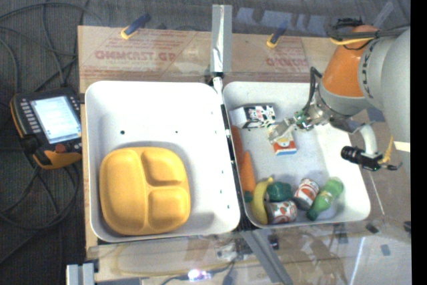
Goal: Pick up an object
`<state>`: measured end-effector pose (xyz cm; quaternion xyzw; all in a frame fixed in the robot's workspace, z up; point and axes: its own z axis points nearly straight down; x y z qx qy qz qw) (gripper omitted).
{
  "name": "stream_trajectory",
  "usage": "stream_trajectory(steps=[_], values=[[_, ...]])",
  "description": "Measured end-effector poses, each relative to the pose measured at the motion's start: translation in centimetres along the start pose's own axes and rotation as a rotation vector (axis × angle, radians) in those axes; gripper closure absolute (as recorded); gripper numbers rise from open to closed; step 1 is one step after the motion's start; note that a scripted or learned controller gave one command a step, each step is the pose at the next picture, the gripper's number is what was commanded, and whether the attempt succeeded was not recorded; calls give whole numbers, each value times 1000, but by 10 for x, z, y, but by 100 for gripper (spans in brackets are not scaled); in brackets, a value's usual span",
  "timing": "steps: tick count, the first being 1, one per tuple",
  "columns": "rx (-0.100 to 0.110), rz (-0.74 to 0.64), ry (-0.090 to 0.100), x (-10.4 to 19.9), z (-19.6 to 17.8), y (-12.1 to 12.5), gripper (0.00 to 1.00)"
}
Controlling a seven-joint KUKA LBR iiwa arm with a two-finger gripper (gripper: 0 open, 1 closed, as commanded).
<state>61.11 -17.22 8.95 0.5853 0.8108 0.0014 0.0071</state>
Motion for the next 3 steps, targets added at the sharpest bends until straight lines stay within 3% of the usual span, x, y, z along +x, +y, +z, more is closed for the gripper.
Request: stream_trajectory(steps=[1, 2, 3], values=[[1, 0, 0, 0, 0, 0, 0], [2, -1, -3, -1, -8, 0, 100], [14, 36, 8, 50, -109, 29, 100]])
